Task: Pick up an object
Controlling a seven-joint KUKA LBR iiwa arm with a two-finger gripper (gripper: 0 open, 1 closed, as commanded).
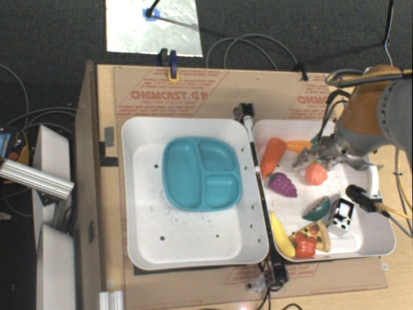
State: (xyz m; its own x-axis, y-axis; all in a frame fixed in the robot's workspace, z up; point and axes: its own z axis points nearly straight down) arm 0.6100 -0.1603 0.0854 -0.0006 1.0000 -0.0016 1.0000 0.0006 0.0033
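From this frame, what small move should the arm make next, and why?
Probably lower the claw straight down a little: it sits just above the pink round toy in the right bin, with the carrot and purple grapes lying clear to the side.

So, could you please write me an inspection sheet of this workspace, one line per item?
Surface: bench with cardboard sheet under two white bins.
Job's things: right bin holds carrot, purple grapes, pink ball, banana, more small toys.
Clutter: teal divided plate in left bin.
Gripper: gripper low over the right bin, beside the pink ball.
Cables: black loops behind the bench.
Surroundings: dark carpet, shiny sheet.
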